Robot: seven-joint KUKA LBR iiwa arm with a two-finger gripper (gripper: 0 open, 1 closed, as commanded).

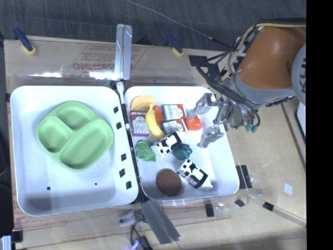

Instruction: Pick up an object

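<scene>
While its fingers spread empty, the end effector [207,120] hovers just right of the orange block [193,123]

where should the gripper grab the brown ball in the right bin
Take the brown ball across its middle, coming straight down from above. It is round, so any pair of opposite sides would do, but the bin wall sits close in front and a black-and-white toy lies just to its right. Closing along the front-back line looks least crowded.
</scene>
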